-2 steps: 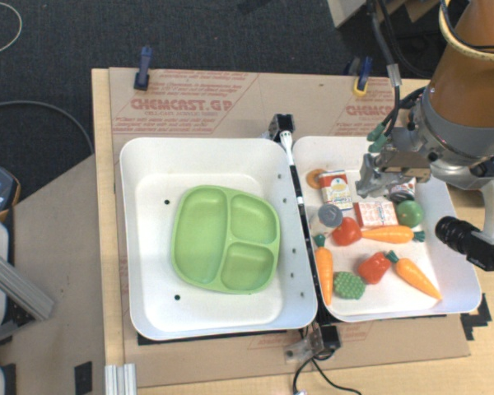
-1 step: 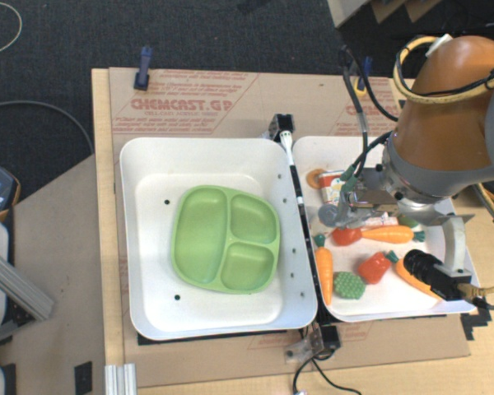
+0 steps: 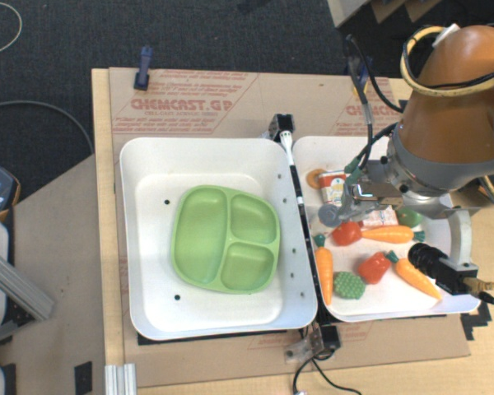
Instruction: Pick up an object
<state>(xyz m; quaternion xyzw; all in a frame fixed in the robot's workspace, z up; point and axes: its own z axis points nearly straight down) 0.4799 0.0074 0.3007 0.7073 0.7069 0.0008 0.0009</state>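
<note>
**Lots of toy food, packed close**

I see the toy food in the right bin point(image 3: 445, 303). A red tomato point(image 3: 346, 234) sits just beside a long carrot point(image 3: 389, 235). Below them are a red pepper point(image 3: 374, 267), a green broccoli point(image 3: 348, 285) and two more carrots, one by the bin wall point(image 3: 323, 271) and one near a black thing point(image 3: 413, 276).

My gripper point(image 3: 350, 194) hangs over the top part of this bin, near the tomato. I cannot tell what its tips are doing, and I see nothing in it.

I think the toys are too close. It may bump two at once, or a round one may roll away.

The left bin point(image 3: 140, 220) holds a green tray point(image 3: 226, 239).
</note>
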